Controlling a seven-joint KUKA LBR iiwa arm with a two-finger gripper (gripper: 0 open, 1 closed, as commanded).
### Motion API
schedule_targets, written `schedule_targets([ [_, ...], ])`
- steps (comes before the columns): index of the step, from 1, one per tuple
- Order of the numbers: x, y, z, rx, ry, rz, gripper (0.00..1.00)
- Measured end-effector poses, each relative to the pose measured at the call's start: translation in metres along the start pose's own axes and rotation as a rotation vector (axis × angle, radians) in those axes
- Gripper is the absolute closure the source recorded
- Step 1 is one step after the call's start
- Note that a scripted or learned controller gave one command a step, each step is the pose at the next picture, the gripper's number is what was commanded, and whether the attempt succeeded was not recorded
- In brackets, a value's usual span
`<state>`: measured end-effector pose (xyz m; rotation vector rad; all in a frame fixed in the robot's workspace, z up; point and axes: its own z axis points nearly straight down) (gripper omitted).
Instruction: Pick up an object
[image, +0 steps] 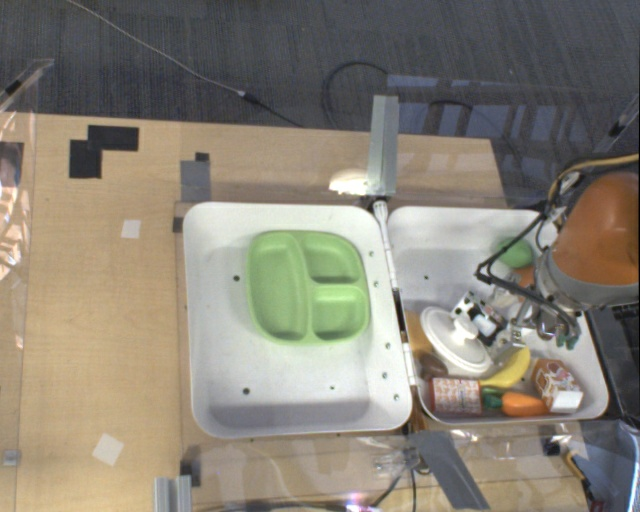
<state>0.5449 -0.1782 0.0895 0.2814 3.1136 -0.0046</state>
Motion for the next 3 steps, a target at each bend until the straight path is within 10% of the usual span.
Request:
schedule_targets([
  [1, -0.034, 0.071, 0.001, -0.001, 0.002, -0.207, 0.00],
  [2, -0.026, -0.002, 0.001, 0.000, 0.002, -0.068, 0.00],
  [3, 0.016, 0.066, -0.002, 0.000, -0.005, 0.032, 0.00],
])
